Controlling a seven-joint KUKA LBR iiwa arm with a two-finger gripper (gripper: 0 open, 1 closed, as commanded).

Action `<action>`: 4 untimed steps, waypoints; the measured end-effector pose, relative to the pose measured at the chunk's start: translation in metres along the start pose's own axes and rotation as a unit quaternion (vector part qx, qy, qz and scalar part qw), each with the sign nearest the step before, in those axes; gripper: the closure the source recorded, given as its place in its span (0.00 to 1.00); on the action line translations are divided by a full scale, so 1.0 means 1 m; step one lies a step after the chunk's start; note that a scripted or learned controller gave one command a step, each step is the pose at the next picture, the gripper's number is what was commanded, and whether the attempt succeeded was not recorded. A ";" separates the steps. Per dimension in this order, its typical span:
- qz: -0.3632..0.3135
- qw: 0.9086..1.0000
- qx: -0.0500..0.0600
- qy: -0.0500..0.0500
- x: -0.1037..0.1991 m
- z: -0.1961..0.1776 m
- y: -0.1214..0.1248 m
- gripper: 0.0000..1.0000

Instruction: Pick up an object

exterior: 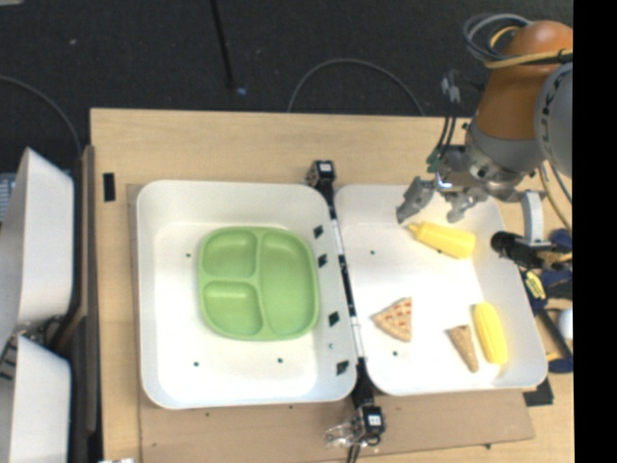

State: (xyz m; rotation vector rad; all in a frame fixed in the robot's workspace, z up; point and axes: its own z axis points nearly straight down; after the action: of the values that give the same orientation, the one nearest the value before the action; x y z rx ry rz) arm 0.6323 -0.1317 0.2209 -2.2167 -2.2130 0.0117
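In the right bin (424,369) lie a yellow bottle-like piece (442,238) near the back, a pizza slice (394,318) toward the middle, a yellow corn cob (490,332) at the right and a small brown wedge (464,346) beside it. My gripper (436,204) hangs over the bin's back part, just above and behind the yellow bottle-like piece. Its fingers (415,201) are spread apart with nothing between them. The orange band of the arm sits above it at the upper right.
The left bin (159,360) holds a green divided plate (258,282). Black clips run along the seam between the bins (337,278). Tools and cables lie at the bench's right edge (540,268). A white box stands at the far left (43,239).
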 end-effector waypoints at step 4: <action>0.002 1.000 -0.006 -0.002 -0.009 0.120 -0.009 0.00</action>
State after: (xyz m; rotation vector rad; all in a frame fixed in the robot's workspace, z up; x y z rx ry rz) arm 0.6220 -0.1409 0.1006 -2.2281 -2.2169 0.0034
